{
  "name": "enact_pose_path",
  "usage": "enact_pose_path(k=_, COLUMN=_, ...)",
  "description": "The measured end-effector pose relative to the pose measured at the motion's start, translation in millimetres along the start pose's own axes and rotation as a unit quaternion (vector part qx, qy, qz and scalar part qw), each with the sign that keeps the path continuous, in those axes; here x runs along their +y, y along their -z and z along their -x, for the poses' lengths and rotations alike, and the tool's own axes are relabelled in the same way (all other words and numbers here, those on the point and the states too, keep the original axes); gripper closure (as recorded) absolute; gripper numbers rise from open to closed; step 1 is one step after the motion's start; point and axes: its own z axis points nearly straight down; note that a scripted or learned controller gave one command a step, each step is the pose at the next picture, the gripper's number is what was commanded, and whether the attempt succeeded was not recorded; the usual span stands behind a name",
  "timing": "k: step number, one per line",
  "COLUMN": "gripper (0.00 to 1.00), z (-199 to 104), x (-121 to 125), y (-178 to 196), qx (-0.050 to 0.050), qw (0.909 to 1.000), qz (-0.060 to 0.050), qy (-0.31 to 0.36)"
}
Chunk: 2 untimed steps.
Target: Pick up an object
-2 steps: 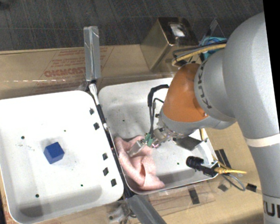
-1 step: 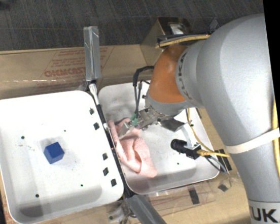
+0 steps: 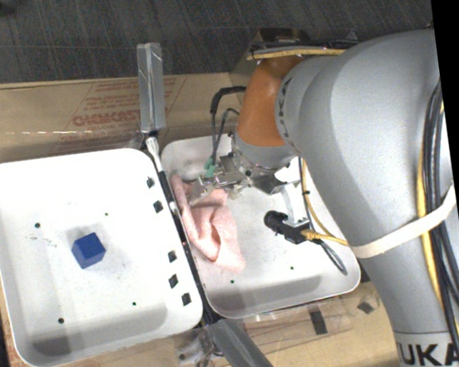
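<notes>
While the tool (image 3: 222,177) sits low over the right bin (image 3: 265,293) — grip state unreadable — the pink cloth (image 3: 210,227) lies just left and nearer, long axis running far-to-near along the divider.

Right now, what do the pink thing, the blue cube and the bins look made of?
Pink thing: looks like soft cloth, matte, crumpled into folds. Blue cube: rigid, crisp edges, flat matte colour; foam, plastic or painted wood, can't tell which. Bins: probably moulded plastic, smooth white with rounded corners and a slight sheen.
</notes>
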Motion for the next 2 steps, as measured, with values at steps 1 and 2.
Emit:
enact_pose_path(k=1, gripper=0.00, z=27.1, x=37.0, y=0.2, qx=0.000, qw=0.9999, qz=0.000, qy=0.010)
enact_pose_path(k=2, gripper=0.00, z=27.2, x=-63.2, y=0.0, qx=0.001, qw=0.9992, qz=-0.001, qy=0.039)
